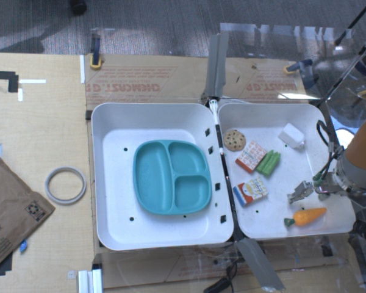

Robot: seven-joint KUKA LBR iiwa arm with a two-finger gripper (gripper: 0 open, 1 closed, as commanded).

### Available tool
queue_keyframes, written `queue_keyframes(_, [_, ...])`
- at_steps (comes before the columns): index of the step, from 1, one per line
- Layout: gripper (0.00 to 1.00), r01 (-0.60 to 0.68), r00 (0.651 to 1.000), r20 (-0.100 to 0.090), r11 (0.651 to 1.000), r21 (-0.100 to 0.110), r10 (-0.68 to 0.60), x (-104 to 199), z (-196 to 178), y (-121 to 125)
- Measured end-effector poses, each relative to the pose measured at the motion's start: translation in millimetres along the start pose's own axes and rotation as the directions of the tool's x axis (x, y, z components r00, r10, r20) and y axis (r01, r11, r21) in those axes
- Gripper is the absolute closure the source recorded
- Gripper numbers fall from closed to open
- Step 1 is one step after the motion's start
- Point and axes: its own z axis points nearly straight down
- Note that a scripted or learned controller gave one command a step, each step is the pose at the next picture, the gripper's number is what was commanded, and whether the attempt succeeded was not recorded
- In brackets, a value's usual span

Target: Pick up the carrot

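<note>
The orange carrot [309, 216] with a green stub end lies flat in the right bin [274, 227], near its front right corner. My gripper [299, 193] hangs just above and to the left of the carrot, a short way from it. Its metal fingers [305, 188] stand open with nothing between them. The grey arm comes in from the right edge.
The right bin also holds a cookie [234, 140], two small red-and-white boxes [251, 156] [251, 191], a green vegetable [268, 163] and a white block [291, 135]. A teal divided plate [172, 177] fills the left bin [104, 163]. A tape ring [65, 184] lies on the bench.
</note>
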Motion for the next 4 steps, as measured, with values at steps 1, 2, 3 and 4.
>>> queue_keyframes(1, [0.00,0.201,0.980,-0.004,0.980,0.001,-0.201,-7,0,-1])
queue_keyframes(2, [0.00,-0.080,0.997,-0.002,0.997,-0.001,0.080,-6,-21,1])
queue_keyframes(3, [0.00,0.127,0.992,-0.004,0.992,0.000,-0.127,-5,-1,0])
queue_keyframes(4, [0.00,0.334,0.942,0.002,0.942,0.000,-0.334,-9,0,-1])
